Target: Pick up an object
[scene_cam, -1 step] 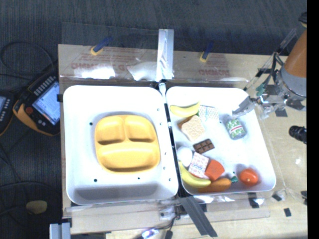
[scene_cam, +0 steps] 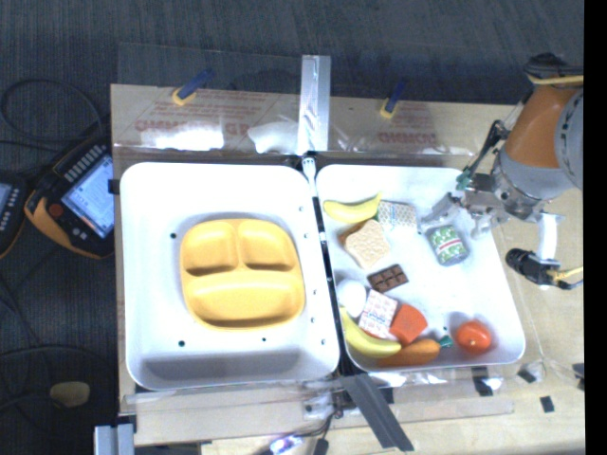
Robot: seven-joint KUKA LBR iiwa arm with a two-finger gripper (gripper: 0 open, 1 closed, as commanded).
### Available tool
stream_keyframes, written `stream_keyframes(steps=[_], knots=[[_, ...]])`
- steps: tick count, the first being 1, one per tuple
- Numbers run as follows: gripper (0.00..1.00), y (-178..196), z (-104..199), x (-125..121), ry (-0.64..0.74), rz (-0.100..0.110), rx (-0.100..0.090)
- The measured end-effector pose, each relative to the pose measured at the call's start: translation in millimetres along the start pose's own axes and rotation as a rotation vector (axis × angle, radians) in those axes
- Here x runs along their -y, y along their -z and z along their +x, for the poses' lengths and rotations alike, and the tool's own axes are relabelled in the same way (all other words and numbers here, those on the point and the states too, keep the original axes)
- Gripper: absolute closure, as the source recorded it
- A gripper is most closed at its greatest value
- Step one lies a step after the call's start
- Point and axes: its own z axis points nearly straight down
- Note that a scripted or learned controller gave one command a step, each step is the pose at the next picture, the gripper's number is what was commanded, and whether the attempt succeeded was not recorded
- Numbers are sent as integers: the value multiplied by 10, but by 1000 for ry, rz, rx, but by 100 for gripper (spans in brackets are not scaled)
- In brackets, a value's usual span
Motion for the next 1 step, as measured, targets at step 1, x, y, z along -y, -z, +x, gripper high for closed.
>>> stream_keyframes(steps=[1], knots=[[0, -447, 95, 103, 25, -7, -7]])
